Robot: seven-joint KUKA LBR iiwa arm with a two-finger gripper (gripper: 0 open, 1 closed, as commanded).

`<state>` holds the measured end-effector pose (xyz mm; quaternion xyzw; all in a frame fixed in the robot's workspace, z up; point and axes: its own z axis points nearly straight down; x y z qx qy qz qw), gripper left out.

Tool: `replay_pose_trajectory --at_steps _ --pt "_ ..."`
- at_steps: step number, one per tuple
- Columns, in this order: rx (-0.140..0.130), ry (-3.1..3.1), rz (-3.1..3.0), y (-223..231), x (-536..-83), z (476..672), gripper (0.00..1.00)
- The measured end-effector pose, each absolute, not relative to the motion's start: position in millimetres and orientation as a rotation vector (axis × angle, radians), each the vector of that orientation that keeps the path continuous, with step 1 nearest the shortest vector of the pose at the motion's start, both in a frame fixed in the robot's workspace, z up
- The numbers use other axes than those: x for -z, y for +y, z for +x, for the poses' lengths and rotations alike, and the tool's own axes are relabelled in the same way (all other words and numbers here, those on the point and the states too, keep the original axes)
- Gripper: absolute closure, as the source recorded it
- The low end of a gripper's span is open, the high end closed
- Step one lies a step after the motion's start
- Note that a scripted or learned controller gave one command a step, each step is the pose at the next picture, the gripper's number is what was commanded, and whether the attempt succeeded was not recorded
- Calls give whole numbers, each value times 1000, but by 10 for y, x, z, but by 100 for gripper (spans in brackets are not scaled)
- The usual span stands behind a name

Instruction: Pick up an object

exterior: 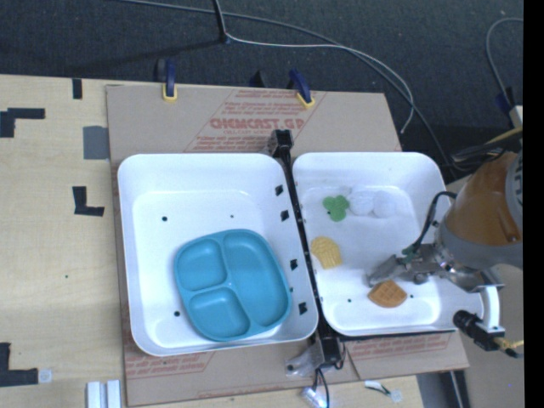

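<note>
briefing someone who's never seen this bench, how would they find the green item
Look in the right bin, the one without the blue divided plate. The green item lies near its far left corner, beside a pale translucent piece; it is the only green thing there, the others being tan or orange.

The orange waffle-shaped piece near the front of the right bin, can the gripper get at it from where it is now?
Probably yes. The gripper sits low in the right bin, just above the orange waffle-shaped piece, which lies flat on bare floor with nothing on it. The bin's front wall is close, which could crowd a finger.
</note>
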<state>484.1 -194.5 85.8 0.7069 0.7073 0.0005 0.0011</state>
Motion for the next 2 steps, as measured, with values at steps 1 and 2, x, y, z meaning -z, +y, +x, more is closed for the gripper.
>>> replay_pose_trajectory --at_steps 1,2 --pt "0 2221 2221 -2089 -973 4835 0" --pt "-2 2221 2219 -2144 -1427 4984 0"
